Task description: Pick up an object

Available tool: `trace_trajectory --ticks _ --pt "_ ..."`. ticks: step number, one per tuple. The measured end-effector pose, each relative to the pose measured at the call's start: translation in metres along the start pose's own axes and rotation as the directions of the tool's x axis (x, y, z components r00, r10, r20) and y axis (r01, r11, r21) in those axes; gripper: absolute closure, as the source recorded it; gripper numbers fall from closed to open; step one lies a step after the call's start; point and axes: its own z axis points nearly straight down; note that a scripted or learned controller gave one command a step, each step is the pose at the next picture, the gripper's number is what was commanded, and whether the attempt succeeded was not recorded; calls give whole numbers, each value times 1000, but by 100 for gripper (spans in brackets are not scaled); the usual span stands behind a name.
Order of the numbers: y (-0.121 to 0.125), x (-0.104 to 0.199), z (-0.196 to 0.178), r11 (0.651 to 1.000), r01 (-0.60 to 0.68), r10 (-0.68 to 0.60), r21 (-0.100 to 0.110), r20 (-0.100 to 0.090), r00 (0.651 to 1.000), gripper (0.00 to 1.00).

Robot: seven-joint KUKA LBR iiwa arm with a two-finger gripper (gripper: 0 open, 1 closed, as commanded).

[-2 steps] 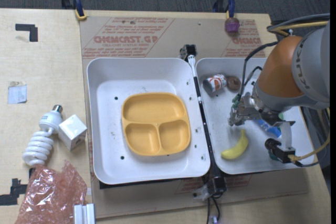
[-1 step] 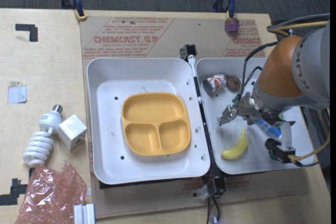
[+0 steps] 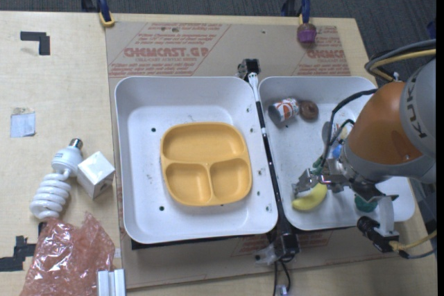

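In the right bin, a yellow banana-shaped object lies near the front wall. My gripper hangs directly over its upper side, low in the bin, and looks close to or touching it. The grey arm with its orange band reaches in from the right and hides the bin's right part. A small red-and-white can lies on its side at the bin's back left, with a brown round object next to it. A teal object peeks out under the wrist.
The left bin holds a yellow divided plate. A spiral light bulb, a white cube and a crumpled pink bag lie on the bench at the left. A purple object sits behind the right bin.
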Motion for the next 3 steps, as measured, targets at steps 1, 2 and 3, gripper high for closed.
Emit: trace_trajectory --ticks 1,2,3 --pt "1 -1 -10 1000 -2 2 -3 1 1000 100" --pt "67 49 -100 1000 4 -4 -1 1 1000 100" --pt "48 71 -117 1000 4 -4 1 1 1000 100"
